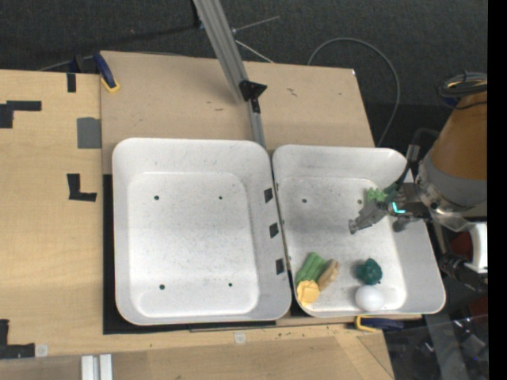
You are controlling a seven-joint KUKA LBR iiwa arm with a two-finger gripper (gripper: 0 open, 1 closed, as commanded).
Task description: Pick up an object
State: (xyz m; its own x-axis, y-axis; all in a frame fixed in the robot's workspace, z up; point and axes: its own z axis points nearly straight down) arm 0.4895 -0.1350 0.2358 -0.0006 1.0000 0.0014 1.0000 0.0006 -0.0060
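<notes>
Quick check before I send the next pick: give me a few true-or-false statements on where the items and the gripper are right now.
1. The toy corn lies in the right bin. True.
2. The white ball lies in the left bin. False: it lies in the right bin, near its front edge, just below the dark green piece.
3. The gripper is over the right bin. True.
4. The gripper is directly above the corn. False: it is further back and to the right, apart from the corn.
5. The corn lies close to the wall between the two bins. True.
</notes>
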